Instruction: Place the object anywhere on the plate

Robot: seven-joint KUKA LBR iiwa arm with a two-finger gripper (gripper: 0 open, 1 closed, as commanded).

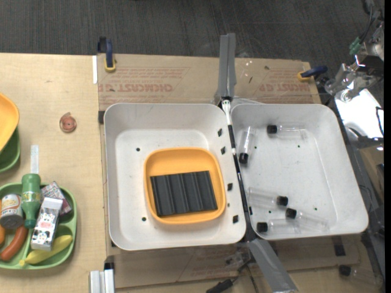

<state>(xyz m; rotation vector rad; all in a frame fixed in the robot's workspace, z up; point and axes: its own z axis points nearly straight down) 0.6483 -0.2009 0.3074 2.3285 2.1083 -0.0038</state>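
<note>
A dark grey ribbed carpet is seen beyond the bench. A pale wooden tabletop is set at the left, and brown cardboard is laid flat beneath the bins, held by clamps.

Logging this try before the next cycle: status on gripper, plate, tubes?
Arm at right edge, fingers unreadable. Orange plate in left bin, dark ribbed block on it. Clear tubes loose in right bin. Path looks open.

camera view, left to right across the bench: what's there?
Green tray of toy food → pink disc → left bin → orange plate holding black ridged block → right bin with clear black-capped tubes.
</note>
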